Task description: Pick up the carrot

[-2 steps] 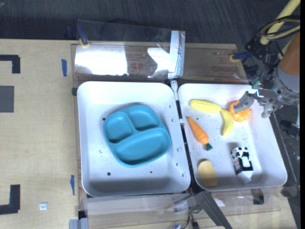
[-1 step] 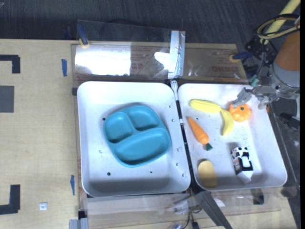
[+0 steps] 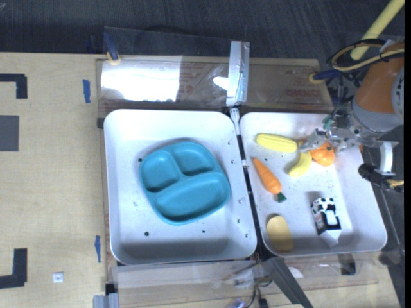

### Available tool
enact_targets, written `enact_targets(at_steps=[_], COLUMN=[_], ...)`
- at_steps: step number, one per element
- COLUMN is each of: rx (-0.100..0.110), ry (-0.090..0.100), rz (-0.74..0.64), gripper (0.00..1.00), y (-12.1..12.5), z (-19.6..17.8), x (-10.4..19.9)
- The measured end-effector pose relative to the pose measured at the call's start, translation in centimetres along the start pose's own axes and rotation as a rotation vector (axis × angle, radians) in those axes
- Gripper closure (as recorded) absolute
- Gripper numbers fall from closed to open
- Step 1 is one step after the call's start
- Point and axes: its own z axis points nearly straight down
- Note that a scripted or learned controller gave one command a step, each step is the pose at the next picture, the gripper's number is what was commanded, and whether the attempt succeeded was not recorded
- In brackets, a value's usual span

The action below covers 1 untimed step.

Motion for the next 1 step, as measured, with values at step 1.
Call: enact_targets(at_steps=[1], rx=[-0.009], ry=[-0.006], rz=[-0.001], gripper=[1.00], y=[0.25], z=[-1.23], x=[-0.06])
